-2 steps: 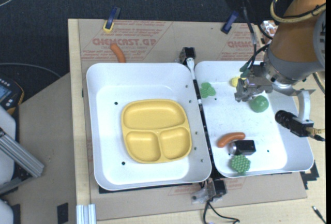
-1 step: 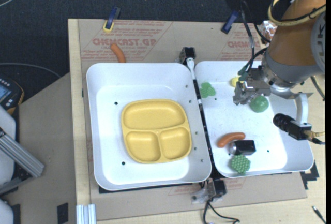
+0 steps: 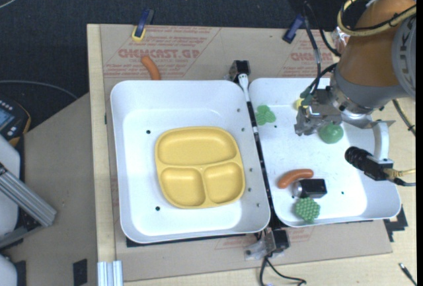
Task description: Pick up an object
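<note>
The nearest candidate for the pick is a small green ball (image 3: 331,133), lying in the upper part of the right bin (image 3: 357,212), just below and slightly right of the gripper (image 3: 310,123); it sits touching or almost touching the dark finger assembly, more beside it than between the jaws, so I judge the coming move turns on a short shift toward the lower right before any closing. Being round, the ball has no long axis to line up with. Whether the jaws are open or closed I cannot tell, since the wrist and cabling hide the tips from this angle. Further out in the same bin lie a light green leafy piece (image 3: 265,114) near the left wall, an orange sausage (image 3: 293,178) lying roughly left to right, a black block (image 3: 312,187) just beside it, and a knobbly green broccoli-like piece (image 3: 307,210) just below that; all are well apart from the gripper. The left bin (image 3: 132,146) carries a yellow divided plate (image 3: 198,166), beyond the divider and away from the arm.
</note>
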Available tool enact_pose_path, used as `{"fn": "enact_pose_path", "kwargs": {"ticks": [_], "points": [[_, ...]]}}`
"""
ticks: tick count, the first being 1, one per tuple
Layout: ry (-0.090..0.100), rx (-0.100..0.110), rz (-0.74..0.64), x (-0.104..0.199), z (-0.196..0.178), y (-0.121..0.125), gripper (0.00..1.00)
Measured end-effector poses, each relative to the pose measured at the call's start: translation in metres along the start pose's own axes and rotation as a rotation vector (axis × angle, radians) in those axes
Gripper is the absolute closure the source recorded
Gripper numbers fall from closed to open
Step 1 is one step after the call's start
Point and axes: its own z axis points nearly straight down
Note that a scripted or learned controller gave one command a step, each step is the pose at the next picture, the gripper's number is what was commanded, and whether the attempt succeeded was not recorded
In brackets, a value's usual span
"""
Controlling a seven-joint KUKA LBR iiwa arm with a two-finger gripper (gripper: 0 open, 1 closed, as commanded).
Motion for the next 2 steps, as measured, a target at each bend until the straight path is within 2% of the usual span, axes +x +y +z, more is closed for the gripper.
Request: {"fn": "enact_pose_path", "kwargs": {"ticks": [1, 2], "points": [[-0.002, -0.009, -0.001, 0.000, -0.016, 0.014, 1.00], [0.000, 0.001, 0.001, 0.005, 0.002, 0.004, 1.00]]}}
